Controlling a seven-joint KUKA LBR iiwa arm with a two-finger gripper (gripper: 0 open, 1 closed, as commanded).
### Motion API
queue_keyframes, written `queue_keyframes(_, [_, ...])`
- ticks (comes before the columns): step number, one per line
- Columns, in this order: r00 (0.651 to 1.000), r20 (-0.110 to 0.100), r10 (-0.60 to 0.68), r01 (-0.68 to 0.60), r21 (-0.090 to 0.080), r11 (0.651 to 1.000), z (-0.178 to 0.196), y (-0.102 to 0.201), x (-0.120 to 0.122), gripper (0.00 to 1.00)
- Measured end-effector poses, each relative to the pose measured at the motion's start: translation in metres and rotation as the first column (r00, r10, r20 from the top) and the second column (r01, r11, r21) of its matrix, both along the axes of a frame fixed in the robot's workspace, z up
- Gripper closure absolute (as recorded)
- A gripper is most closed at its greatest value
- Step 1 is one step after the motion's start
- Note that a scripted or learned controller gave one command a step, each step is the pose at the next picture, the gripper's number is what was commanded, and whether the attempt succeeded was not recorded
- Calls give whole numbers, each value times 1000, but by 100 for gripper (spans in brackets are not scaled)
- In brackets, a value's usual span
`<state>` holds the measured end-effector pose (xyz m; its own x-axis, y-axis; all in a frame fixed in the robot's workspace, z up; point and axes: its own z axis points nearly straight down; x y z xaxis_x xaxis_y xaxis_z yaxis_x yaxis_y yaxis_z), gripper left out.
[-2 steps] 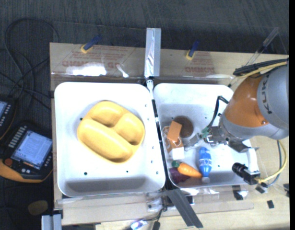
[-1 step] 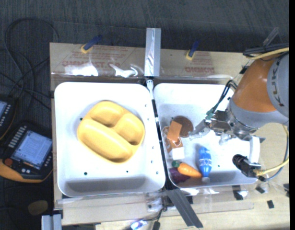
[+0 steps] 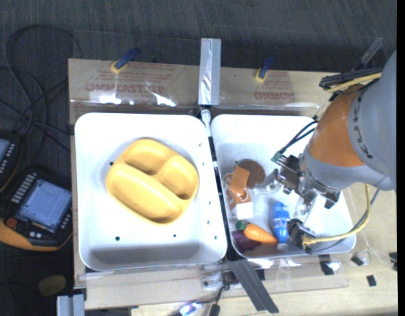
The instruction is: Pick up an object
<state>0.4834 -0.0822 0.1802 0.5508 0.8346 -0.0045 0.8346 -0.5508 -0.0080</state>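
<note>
The right bin (image 3: 268, 127) holds several small items near its front left: an orange carrot (image 3: 260, 232), a blue bottle (image 3: 280, 220), a dark purple piece (image 3: 242, 238), a brown round piece (image 3: 253, 171) and an orange-and-white box (image 3: 239, 182). My gripper (image 3: 296, 193) hangs low over the right bin, just right of the blue bottle and above the bin floor. The wrist and cables cover its fingers. A large yellow bread-shaped object (image 3: 153, 178) lies in the middle of the left bin (image 3: 97, 242).
The grey arm with its orange band (image 3: 337, 133) covers the right side of the right bin. A metal divider (image 3: 209, 71) stands between the bins at the back. A handheld controller (image 3: 34, 206) and cables lie on the floor to the left.
</note>
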Motion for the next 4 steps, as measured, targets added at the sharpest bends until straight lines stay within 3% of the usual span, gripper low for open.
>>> queue_keyframes(1, [950,0,312,-312,-2,950,0,8,70,0])
queue_keyframes(2, [929,0,369,-369,-2,929,0,25,76,0])
queue_keyframes(3, [949,5,316,-316,-4,949,-79,-49,67,0])
queue_keyframes(4, [867,23,497,-496,-29,868,-89,-34,7,0])
